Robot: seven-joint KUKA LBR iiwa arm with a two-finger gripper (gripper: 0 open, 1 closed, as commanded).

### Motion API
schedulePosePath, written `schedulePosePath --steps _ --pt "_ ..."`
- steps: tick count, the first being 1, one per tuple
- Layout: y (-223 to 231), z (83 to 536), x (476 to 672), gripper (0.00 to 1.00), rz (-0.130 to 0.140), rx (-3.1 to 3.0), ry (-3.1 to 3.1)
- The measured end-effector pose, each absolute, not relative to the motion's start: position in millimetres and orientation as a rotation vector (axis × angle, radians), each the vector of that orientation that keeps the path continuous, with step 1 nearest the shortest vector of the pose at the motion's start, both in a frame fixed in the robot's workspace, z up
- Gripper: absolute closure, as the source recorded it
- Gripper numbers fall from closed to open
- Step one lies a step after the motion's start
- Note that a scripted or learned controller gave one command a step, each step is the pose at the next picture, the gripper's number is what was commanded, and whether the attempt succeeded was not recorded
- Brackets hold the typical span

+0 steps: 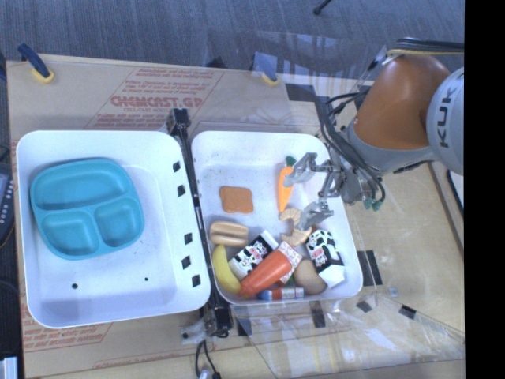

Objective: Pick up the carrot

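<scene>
The end effector (pixel 310 185) hangs wide open in the right bin (pixel 207 212). The carrot (pixel 285 188) lies just beside it, ungrasped.

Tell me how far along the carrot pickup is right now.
Done: the gripper has reached the right bin, fingers spread beside the carrot. In hand: nothing; the carrot lies on the bin floor. Left: close on it and lift.
</scene>
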State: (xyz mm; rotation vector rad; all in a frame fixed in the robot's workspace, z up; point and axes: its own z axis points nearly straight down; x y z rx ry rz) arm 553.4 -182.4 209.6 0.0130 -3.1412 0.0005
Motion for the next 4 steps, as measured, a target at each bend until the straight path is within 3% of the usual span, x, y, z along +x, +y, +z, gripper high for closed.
schedulePosePath --steps 1,2,3,4 --pt "-196.1 93.1 575.5 0.0 0.003 0.11 -3.144" --pt "-194.1 105.3 577.9 1.0 0.005 0.124 -3.148" --pt "-193.5 104.9 577.9 0.0 0.004 0.126 -3.147" --pt "-207.2 95.0 559.7 0.0 0.0 -0.326 -3.131"
